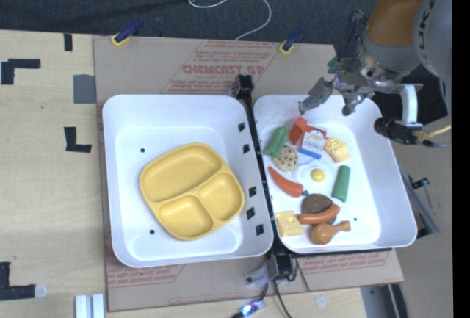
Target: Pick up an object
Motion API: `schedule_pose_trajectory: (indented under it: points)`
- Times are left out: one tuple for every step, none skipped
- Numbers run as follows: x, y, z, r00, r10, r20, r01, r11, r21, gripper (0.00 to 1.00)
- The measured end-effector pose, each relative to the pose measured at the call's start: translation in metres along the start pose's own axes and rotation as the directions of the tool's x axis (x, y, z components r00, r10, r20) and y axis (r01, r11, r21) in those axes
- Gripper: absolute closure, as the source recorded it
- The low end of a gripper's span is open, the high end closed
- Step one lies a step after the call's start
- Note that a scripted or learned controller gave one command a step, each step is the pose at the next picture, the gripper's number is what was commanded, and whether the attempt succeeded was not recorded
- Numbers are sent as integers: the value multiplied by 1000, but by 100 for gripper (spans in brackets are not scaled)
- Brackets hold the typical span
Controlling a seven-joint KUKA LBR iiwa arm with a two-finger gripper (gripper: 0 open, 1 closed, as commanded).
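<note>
One tool [328, 98] (fingers spread, gripping nothing) is hovering over the right bin's [389, 162] far edge, above the toy food [312, 177].

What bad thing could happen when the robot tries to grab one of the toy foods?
1. The toy foods are packed close together: the red chili, the cookie and the green pepper touch or nearly touch, so the gripper might knock a neighbour or pinch two at once.
2. The open gripper hangs near the right bin's far rim; coming straight down there, it could hit the rim or close on nothing.
</note>
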State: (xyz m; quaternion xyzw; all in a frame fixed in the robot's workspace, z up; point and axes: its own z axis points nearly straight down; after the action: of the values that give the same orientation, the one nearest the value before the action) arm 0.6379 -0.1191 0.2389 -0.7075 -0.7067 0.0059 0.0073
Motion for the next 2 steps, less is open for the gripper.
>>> schedule_pose_trajectory:
  points:
    - [0, 2, -7, 1000, -3, 2, 3, 1000, -12, 0]
    - [8, 0, 57, 1000, -3, 1, 3, 1000, -6, 0]
